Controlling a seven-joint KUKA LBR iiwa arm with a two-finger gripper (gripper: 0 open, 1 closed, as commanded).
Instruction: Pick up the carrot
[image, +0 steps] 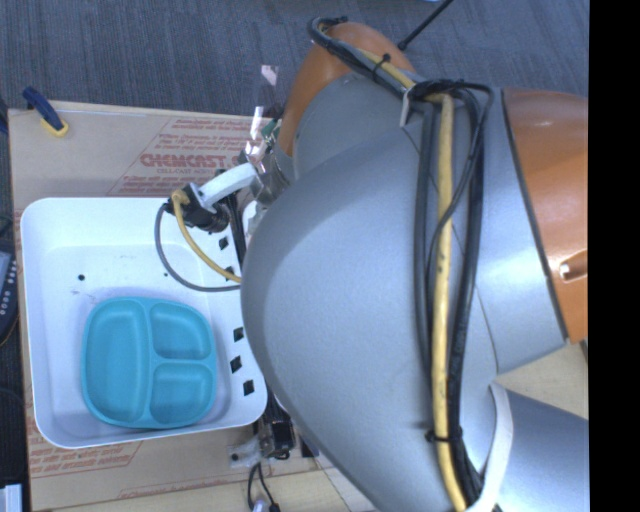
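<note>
- The grey KUKA arm (400, 300) reaches in from the right, its bulky links close under the camera.
- An orange band (345, 60) sits above the wrist.
- Black and yellow cables (445, 250) run along the arm's housing.
- The arm's own bulk hides the gripper.

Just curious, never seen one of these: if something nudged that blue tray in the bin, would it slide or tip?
The blue tray looks like stiff moulded plastic and lies flat, so it would probably slide, not tip. The bin floor looks smooth, so little grip.

text: "CHEMCAST" | on: cardboard sheet (120, 150) under bin | colour: red print
</note>
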